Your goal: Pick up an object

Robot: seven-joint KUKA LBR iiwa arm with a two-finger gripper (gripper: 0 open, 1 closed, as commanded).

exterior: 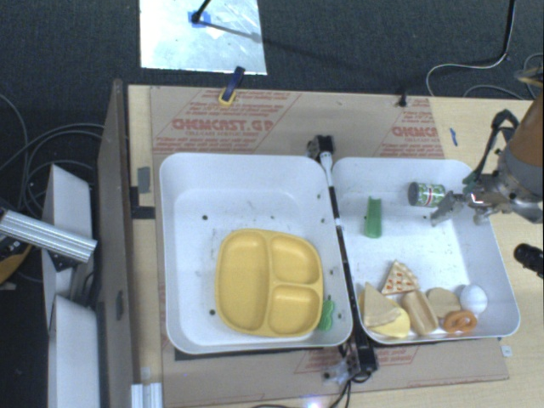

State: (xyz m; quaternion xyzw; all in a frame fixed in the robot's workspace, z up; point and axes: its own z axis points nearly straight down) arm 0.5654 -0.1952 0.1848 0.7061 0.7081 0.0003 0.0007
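— Green and silver catches our eye first: a small can (426, 195) lies on its side in the right bin (489, 266), toward the far wall. Is that what we go for?

— We judge so. Our hand (460, 208) hangs just beside it, at the can's right end, with nothing between the fingers. They look spread, one prong reaching toward the can and one trailing behind.

— Why is the can the likely pick rather than the pile?

— It sits alone on bare white floor. The food toys (418, 303) are crowded together in the near corner, touching one another, so a clean grip there looks harder. The green block (373, 217) stands apart too, but well left of our hand.

— Which way does the can point?

— Its long axis runs roughly left to right across the bin, with the silver end toward the divider and the green end toward us on the right.

— And the left bin (187, 202)?

— It bears the yellow divided plate (269, 281), well apart from our reach.
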